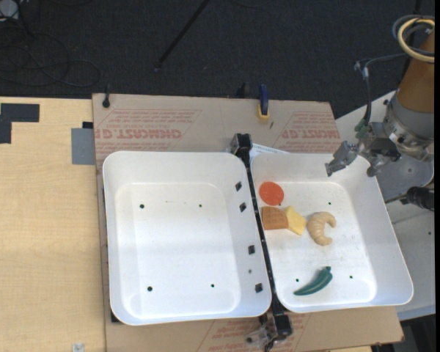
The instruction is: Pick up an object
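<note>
Bench (37, 233): pale wood surface across the left of the frame, with dark grey and black patches near its upper left; a brown cardboard sheet (176, 123) with red printing lies under both bins.
Left bin (117, 196): shallow, white, in the middle of the frame, a few small dark holes in its floor.
Right bin (385, 248): shallow, white, touching the left bin along a black clip strip; it carries all four objects.
Arm (414, 86): comes in at the upper right of the frame, orange band above the grey wrist, a cable looping beside it.
Hand (339, 161): hangs over the upper right corner of the right bin, well apart from every object; I cannot tell how its fingers stand, and nothing shows between them.
Yellow-brown wedge (284, 219): centre of the right bin, just beside the croissant.
Croissant (322, 227): pale tan, curved, right of the wedge.
Green pepper (314, 281): dark green, slanted, lower part of the right bin.
Orange disc (271, 193): round, just above the wedge, near the divider.
</note>
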`<state>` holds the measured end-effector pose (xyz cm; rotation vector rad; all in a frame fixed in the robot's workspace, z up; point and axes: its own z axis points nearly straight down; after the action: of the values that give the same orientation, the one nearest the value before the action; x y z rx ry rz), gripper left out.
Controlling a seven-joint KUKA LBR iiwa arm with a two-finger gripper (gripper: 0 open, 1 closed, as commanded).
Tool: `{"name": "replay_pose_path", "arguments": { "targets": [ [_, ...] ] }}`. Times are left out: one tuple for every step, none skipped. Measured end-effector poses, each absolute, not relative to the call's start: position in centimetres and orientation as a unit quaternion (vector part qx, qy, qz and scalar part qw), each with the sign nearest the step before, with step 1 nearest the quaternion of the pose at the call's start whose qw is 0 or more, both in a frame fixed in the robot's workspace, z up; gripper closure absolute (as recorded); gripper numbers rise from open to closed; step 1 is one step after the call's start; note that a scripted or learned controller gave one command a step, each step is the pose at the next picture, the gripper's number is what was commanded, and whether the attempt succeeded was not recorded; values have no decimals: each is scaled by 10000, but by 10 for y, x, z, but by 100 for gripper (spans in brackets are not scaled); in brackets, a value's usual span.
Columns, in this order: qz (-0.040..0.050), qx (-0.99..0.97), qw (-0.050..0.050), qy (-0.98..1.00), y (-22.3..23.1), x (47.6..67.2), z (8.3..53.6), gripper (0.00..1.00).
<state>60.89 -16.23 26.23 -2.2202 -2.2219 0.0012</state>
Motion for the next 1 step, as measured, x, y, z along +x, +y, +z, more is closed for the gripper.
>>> {"name": "replay_pose_path", "arguments": {
  "targets": [
    [37,-7059,74,-7083,-110,568,149,0]
  ]
}}
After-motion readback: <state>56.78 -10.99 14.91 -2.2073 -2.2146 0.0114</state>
